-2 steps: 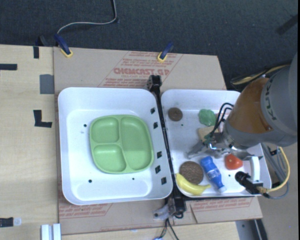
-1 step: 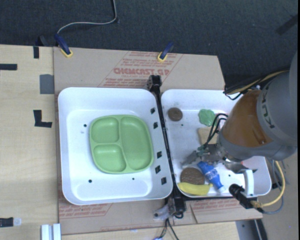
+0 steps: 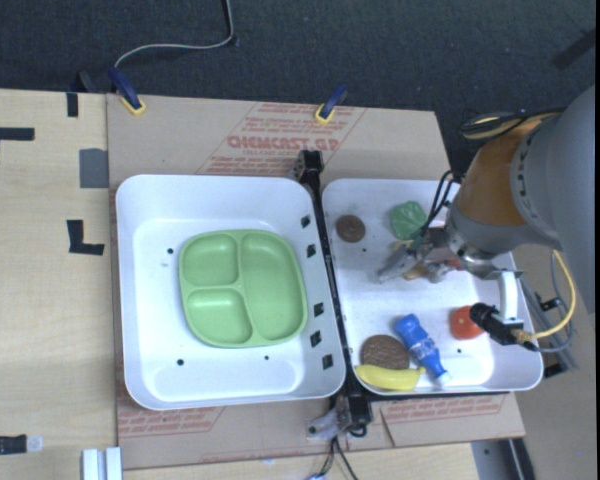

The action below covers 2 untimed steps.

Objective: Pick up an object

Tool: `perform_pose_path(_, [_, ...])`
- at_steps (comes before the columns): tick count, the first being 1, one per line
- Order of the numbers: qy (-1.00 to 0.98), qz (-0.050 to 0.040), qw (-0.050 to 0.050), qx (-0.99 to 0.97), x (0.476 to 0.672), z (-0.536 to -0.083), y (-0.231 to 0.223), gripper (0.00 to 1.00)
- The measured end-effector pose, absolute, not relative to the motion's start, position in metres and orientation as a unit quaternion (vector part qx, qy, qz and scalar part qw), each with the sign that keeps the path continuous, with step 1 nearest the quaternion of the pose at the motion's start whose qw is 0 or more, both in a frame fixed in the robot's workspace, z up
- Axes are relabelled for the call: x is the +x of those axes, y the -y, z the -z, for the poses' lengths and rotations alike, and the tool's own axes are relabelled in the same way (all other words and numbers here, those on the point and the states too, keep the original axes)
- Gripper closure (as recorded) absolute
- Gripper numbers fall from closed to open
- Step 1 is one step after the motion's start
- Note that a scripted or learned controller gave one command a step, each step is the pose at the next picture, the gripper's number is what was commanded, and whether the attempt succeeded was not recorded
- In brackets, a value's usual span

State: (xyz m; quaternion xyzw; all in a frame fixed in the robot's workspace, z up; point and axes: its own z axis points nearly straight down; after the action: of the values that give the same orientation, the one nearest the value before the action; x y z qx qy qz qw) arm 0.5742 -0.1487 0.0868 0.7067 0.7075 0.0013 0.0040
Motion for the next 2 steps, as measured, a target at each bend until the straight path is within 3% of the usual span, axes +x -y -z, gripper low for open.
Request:
perform_pose_path(1, [-0.708, -0.0007, 0.002, 0.706, 0.654, -0.086, 0.122, 0.00])
perform_pose_path(2, [-0.708, 0.0006, 0.002, 0.706, 0.654, -0.096, 0.123, 1.00])
